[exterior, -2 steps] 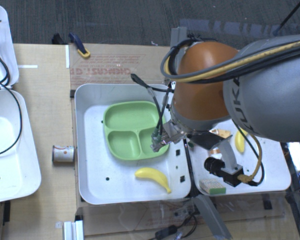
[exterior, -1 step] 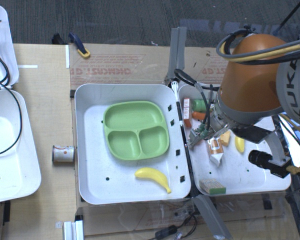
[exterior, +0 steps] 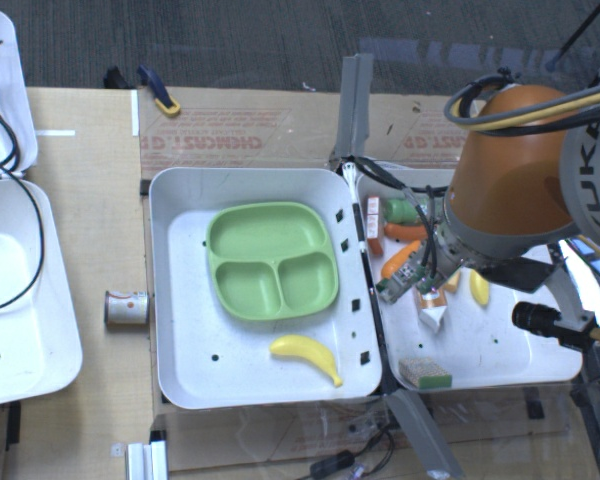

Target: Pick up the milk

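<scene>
gripper (exterior: 427,280) low over the right bin (exterior: 500,360), hanging from the orange-banded arm (exterior: 510,178) that covers the bin's far right part. cannot tell how the jaws stand, wrist in the way. milk (exterior: 433,310), a small white carton, just below and near side of the gripper, close to the bin's left wall. carrot (exterior: 398,262) just left of it, sponge (exterior: 426,373) at the near edge. left bin (exterior: 175,298) with green divided plate (exterior: 272,260) and banana (exterior: 308,355).
</scene>
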Action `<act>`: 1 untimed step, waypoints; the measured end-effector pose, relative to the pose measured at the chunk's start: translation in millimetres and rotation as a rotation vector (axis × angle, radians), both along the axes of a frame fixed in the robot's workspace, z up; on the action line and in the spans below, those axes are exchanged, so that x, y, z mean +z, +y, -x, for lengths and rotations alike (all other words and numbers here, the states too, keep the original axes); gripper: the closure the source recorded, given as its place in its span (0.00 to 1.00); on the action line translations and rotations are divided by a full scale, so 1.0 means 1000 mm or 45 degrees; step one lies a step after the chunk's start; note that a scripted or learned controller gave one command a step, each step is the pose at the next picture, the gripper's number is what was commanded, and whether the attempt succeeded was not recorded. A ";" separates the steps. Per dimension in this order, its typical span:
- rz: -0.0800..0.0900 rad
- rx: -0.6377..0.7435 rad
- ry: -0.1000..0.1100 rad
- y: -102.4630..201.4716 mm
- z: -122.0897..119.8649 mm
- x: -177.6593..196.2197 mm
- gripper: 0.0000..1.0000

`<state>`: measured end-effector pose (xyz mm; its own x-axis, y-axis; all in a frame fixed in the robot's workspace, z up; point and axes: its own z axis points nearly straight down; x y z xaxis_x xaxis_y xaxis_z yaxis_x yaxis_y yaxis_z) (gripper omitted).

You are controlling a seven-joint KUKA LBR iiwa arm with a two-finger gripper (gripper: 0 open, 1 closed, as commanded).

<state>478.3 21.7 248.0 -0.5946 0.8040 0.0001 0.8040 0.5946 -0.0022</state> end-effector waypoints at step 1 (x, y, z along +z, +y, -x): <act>-0.001 0.303 0.000 0.034 0.000 -0.007 1.00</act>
<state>477.9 55.5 240.9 -0.7676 0.6409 0.0009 0.6409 0.7676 -0.0019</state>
